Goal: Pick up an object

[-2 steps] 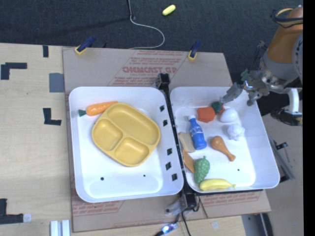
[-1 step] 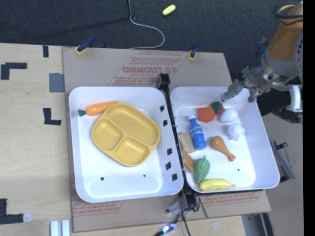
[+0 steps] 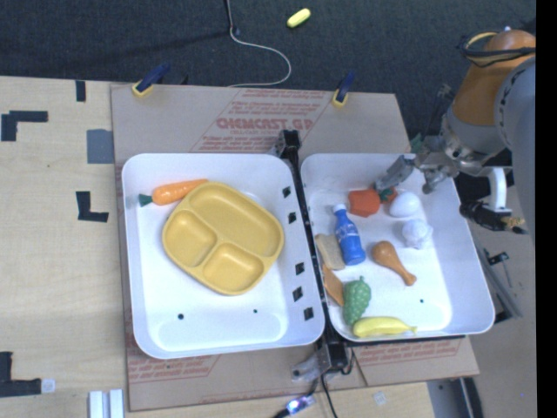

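Only faintly legible, red print on the cardboard sheet (image 3: pixel 261 120) reads "CHEMCAST". The gripper (image 3: pixel 411 171) hovers over the right bin (image 3: pixel 466 303), its fingers spread open and holding nothing, just above the red toy (image 3: pixel 365 202) and white egg (image 3: pixel 403 204).

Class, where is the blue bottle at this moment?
The blue bottle lies in the right bin, near its left wall, between the bread stick and the drumstick, below the red item.
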You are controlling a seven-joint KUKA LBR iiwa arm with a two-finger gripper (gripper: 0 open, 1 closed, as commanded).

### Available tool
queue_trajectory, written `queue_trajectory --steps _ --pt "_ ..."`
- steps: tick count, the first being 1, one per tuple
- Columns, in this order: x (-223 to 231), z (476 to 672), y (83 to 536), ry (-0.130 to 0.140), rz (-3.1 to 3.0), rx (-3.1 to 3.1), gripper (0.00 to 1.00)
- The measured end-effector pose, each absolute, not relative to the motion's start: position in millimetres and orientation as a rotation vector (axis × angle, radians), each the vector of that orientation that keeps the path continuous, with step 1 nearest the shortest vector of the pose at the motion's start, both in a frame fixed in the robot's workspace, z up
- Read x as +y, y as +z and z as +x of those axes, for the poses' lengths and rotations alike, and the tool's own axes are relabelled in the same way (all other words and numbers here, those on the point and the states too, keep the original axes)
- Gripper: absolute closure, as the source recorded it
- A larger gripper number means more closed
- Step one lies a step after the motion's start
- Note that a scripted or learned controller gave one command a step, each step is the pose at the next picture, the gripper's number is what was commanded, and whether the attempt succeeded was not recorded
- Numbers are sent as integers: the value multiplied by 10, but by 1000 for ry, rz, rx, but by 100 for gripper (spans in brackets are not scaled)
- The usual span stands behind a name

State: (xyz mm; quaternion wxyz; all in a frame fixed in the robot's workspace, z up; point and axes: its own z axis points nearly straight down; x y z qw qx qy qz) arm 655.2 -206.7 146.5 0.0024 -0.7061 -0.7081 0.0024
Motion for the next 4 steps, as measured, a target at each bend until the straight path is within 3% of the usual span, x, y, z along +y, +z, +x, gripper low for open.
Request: queue_trajectory --steps 1,2,3,4 --pt "-2050 6514 906 -6 -2225 -2225 0" --pt "-2052 6547 914 -4 -2223 -2230 0" --pt "-2031 6571 1044 -13 -2223 -2232 100" --pt "-2020 6593 1684 -4 -2222 -2227 100"
